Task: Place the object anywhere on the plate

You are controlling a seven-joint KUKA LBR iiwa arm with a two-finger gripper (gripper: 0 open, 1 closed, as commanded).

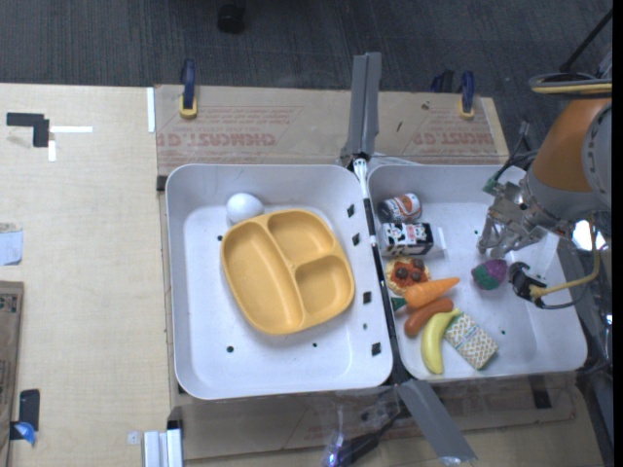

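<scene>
Camera view has my arm [574,154] reaching in from the right, orange band above the wrist, with the gripper [501,246] pointing down over the right bin [545,358]. Its fingers [490,241] hang just above a small purple-and-green object [490,274]; I cannot tell whether they are spread or pressed together, and I see nothing between them. That object lies on the bin floor, with bare floor to its right and below it. Left of it, along the wall shared by both bins, I see a can [400,206], a black-and-white carton [406,238], a pizza slice [407,274], a carrot [431,291], a sausage [427,317], a banana [433,342] and a small packet [473,341], crowded close together. On my left bin [195,358] sits the yellow divided plate [286,269], tilted, its three compartments bare, with open white floor below it. A white ball [243,205] touches the plate's upper left rim.
</scene>
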